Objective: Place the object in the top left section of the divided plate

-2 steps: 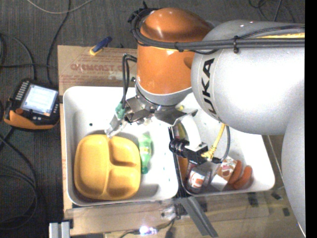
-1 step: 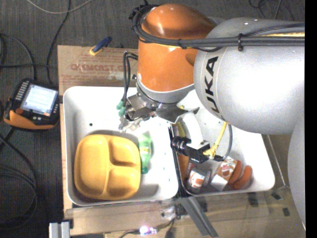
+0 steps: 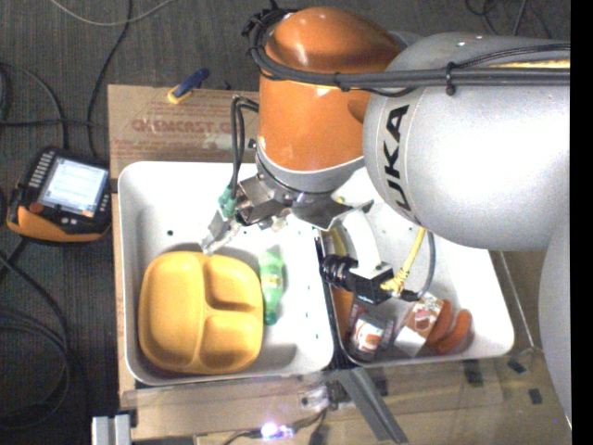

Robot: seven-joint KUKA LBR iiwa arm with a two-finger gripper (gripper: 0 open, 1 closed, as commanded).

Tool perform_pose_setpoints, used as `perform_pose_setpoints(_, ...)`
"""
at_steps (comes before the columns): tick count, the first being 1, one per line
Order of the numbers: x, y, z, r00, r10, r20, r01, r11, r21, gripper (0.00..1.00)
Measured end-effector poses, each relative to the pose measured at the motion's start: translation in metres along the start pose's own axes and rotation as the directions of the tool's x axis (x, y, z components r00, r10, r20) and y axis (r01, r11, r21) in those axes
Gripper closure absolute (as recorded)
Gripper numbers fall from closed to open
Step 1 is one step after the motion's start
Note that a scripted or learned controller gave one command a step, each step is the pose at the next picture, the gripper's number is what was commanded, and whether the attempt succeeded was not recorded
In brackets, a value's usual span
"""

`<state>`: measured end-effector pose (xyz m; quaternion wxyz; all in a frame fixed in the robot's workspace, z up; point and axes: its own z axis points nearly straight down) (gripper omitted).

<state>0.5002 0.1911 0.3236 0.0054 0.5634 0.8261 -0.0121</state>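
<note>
The gripper [image 3: 215, 239] hangs just above the plate's [image 3: 199, 313] top edge; whether it holds anything I cannot tell (too small). A green object [image 3: 271, 286] lies below-right of it, against the plate's side, outside every section.

A bulky light-grey robot arm [image 3: 473, 146] with rounded casings carries black "UKA" lettering, a glossy orange band [image 3: 310, 91] above the wrist, black cables along its top, a thin yellow cable below, and a metallic, green-accented end effector [image 3: 218, 235].
</note>
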Motion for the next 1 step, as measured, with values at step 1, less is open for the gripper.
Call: perform_pose_setpoints(1,-0.0004,0.0001,-0.0083,1.000,0.000,0.003,0.000,1.000,0.003,1.00)
